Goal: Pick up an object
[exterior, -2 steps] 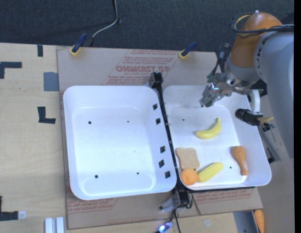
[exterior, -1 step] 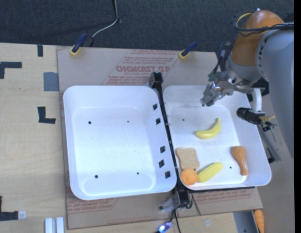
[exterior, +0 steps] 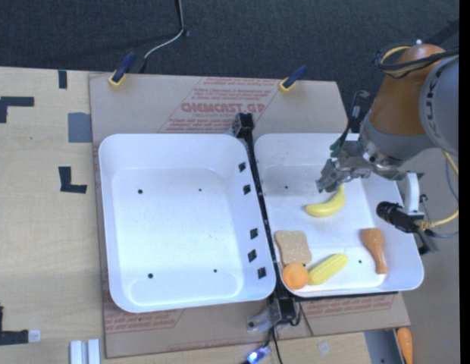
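My gripper [exterior: 331, 179] hangs just above the curved yellow plastic banana [exterior: 327, 205] in the right white bin [exterior: 284, 152] — light, stiff, slick — best pinched across its middle.

Two shallow white plastic bins: left bin [exterior: 121, 203], right bin [exterior: 405, 283]. One yellow banana [exterior: 327, 205]. One tan bread slice [exterior: 292, 245]. One round orange fruit [exterior: 296, 277]. One yellow corn cob [exterior: 327, 268]. One brown drumstick [exterior: 375, 249]. Two blue-and-yellow clamps: [exterior: 122, 69], [exterior: 293, 76].
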### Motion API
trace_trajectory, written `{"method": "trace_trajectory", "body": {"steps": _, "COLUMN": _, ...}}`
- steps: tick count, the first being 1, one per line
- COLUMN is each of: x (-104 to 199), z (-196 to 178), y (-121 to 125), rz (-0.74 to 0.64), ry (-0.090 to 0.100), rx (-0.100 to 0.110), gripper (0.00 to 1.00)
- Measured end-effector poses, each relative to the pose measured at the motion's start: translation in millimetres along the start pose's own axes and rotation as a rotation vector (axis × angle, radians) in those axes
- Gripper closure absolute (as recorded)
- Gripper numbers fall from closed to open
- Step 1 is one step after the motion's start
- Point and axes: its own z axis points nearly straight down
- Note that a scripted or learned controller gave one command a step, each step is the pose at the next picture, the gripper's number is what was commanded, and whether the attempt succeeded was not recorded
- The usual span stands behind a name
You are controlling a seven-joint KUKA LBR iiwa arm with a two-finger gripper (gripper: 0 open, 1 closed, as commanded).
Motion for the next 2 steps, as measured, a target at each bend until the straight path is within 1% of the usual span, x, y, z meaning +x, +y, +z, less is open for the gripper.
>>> {"method": "trace_trajectory", "body": {"steps": 1, "x": 32.7, "z": 43.0, "y": -61.6, "rz": -0.001, "ry": 0.002, "rx": 0.006, "gripper": 1.0}}
{"method": "trace_trajectory", "body": {"steps": 2, "x": 104.5, "z": -108.4, "y": 37.6, "rz": -0.013, "ry": -0.001, "rx": -0.025, "gripper": 1.0}}
